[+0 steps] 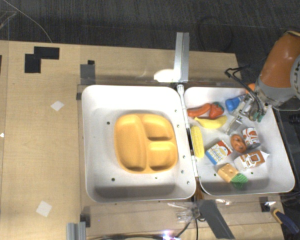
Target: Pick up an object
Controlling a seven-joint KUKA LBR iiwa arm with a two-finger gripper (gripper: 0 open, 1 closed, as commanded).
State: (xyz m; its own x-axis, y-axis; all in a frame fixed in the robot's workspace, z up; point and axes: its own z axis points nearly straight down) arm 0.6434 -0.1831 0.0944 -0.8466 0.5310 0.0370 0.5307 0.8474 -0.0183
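In the right-hand shallow white bin (282, 154), the tool (238, 117) is down among the toy food, tipped toward the left. Just beside its tip lies the yellow plastic banana (210, 122), long axis running left-right, under a red plastic chilli (206, 110). A blue plastic piece (233, 103) sits just behind. Tool's grip? Blurred here — I cannot tell, nothing visibly caught.

Bench (35, 149) pale matt wood; both bins (97, 134) smooth white plastic, slight sheen; yellow tray (142, 141) glossy plastic; toy corn (197, 140) and carrot (200, 109) shiny plastic; arm (285, 64) band glossy orange.
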